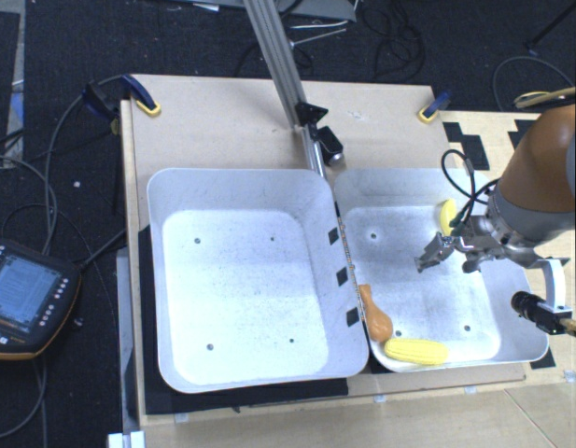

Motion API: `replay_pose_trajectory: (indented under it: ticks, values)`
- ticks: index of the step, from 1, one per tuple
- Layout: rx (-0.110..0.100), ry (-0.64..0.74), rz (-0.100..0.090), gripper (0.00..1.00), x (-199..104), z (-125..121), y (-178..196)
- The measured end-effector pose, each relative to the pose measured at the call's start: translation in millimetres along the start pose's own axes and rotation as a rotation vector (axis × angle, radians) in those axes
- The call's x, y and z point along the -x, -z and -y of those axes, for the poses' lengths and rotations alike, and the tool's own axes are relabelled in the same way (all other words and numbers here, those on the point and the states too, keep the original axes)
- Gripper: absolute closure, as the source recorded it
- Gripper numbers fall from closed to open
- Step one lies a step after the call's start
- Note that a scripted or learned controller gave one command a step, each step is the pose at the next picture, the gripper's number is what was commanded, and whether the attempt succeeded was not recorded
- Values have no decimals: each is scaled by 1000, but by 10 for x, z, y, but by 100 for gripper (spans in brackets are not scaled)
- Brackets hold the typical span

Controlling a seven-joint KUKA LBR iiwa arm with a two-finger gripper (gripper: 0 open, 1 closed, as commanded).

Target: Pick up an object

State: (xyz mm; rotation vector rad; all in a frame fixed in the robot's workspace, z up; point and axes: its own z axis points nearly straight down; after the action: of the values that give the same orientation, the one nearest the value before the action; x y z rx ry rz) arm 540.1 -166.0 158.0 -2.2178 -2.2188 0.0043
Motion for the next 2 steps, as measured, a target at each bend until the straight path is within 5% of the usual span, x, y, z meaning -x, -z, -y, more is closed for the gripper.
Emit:
replay_pose_trajectory:
  ticks: [1,2]
  values:
    - [0,0,0,0,-82,-23,-589]
    - [6,-1,1,100,-75,-38,-459]
